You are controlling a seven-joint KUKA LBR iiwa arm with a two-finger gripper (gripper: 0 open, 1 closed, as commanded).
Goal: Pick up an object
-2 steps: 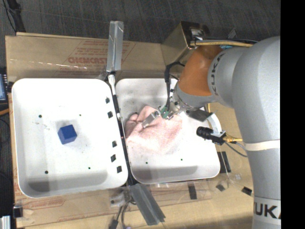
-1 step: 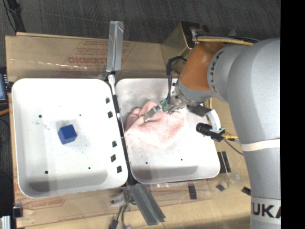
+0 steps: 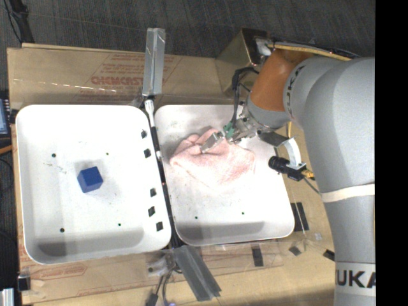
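Closest to the camera, a grey metal bracket [image 3: 197,276] can be seen sticking out at an angle from under the seam where the two bins meet. The left bin [image 3: 38,234] and the right bin [image 3: 223,231] are set side by side on a sheet of cardboard [image 3: 76,72], with a few small black clips [image 3: 153,193] spaced along the join between them.

In the left bin, a small blue cube [image 3: 90,178] is sat on its own, a bit left of the middle, well apart from the walls.

In the right bin, a crumpled pink cloth [image 3: 217,164] is spread flat over the middle and far part of the floor. The gripper [image 3: 217,141] is lowered over the far edge of that cloth, right on top of a bunched-up fold. Honestly, whether it's spread or pinched shut can't be made out from this angle, and no cloth can be seen lifted.

The grey arm [image 3: 331,126] is reached in from the right, with its orange band [image 3: 271,81] just behind the wrist.

Further back, an upright grey bar [image 3: 153,62] is fixed at the far end of the join, and dark carpet [image 3: 95,11] lies beyond the cardboard.
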